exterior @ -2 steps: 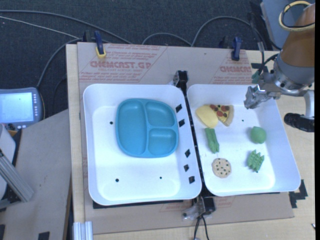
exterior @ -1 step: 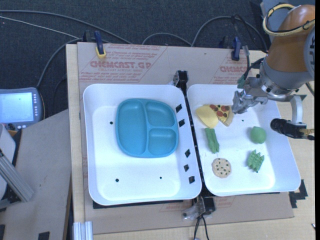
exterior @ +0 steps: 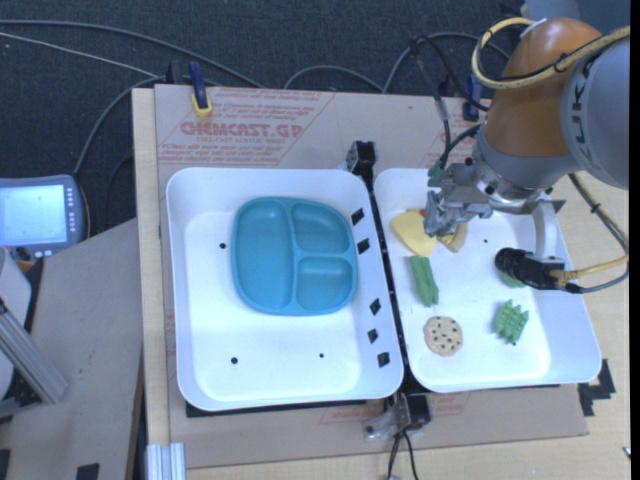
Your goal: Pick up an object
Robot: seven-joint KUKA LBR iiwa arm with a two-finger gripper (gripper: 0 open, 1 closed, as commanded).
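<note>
A cookie lies nearest in the right bin, a green block to its right; beyond the cookie lies a green stick; farther still, the gripper presses onto a yellow piece; its opening I cannot tell; left of the cookie, a blue tray fills the left bin.

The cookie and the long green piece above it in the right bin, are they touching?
Apart. In the camera view, a strip of white bin floor shows between the cookie and the green piece.
</note>
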